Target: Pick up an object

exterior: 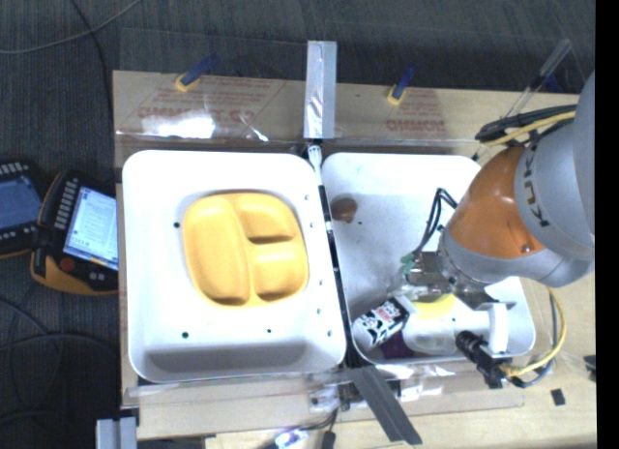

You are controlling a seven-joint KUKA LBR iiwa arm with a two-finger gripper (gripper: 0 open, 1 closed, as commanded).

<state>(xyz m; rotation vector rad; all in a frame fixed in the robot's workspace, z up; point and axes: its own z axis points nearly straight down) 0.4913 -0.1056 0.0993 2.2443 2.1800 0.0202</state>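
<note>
Arm (527,210): the grey arm with its orange band is reaching in from the right and is hanging low over the right bin (387,181), covering much of that bin's right half.

Claw (426,287): it is sitting under the wrist, down near the front of the right bin, and the wrist is hiding the tips (so how far open it is, and whether it has hold of anything, I cannot tell).

Object nearest the claw: a black-and-white patterned item (379,321) is lying just below and to the left of the claw, in the front part of the right bin, with something dark purple (392,348) showing right beneath it.

Pale object (430,326): a whitish piece with a touch of yellow is resting directly under the claw, touching the patterned item on its right side.

Small brown thing (342,209): it is lying well up and to the left of the claw, near the right bin's left wall, apart from everything else.

Yellow tray (242,247): a divided yellow tray is sitting in the middle of the left bin (155,186), far to the claw's left, across the divider.

Off the bench: a handheld screen unit (77,234) is lying on the floor, far to the left of the claw.
</note>
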